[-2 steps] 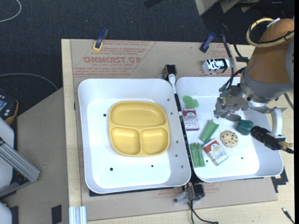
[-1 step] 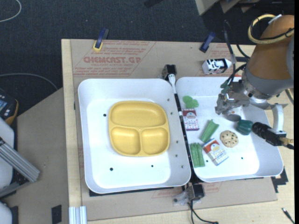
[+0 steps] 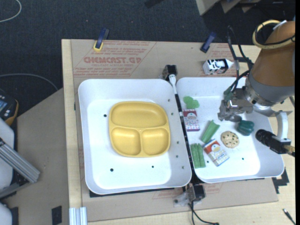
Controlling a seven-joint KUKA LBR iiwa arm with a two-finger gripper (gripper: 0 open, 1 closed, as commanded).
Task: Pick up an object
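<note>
Bench board (image 3: 117, 60) reads "CHEMCAST GP"; tool (image 3: 229, 110) over right bin (image 3: 262, 168)

Both bins are white: the left bin (image 3: 93, 139) and the right bin (image 3: 253, 165). The divided tray (image 3: 139, 128) is plain yellow. The cookie (image 3: 229, 138) is tan with dark specks. The small box (image 3: 190, 120) is red with white print. The carton (image 3: 216, 153) is white, red and orange. The long pod (image 3: 209, 131) and the flat strip (image 3: 198, 155) are green; the lump (image 3: 245, 127) is dark teal. The surface (image 3: 75, 69) is pale brown with red lettering. The arm (image 3: 276, 60) is grey with an orange band.
</note>
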